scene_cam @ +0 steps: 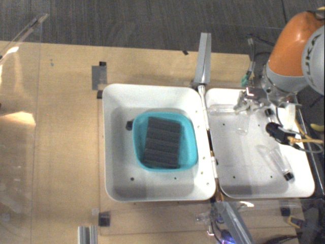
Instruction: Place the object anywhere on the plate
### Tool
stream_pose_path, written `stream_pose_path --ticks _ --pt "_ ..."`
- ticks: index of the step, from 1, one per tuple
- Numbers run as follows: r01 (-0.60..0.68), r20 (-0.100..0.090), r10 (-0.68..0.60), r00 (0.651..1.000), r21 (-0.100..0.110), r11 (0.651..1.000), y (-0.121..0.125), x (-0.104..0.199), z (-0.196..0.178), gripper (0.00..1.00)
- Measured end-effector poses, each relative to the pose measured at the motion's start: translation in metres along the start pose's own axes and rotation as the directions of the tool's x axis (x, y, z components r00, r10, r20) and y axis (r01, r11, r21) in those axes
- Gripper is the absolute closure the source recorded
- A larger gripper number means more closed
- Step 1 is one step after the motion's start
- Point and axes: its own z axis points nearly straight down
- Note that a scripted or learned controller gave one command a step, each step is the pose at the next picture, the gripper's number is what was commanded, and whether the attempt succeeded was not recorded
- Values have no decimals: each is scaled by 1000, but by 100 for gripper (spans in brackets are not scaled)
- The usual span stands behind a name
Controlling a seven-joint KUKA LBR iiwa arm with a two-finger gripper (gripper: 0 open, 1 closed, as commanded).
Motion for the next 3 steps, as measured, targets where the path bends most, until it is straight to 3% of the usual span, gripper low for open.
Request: stream_pose_path --ticks 1,2,3 --pt "128 -2 -128 992 6 992 -49 57 27 100" --pt "127 -1 -127 992 5 992 -49 57 27 0" --pt "98 -1 -98 995 0 995 -54 58 -10 0"
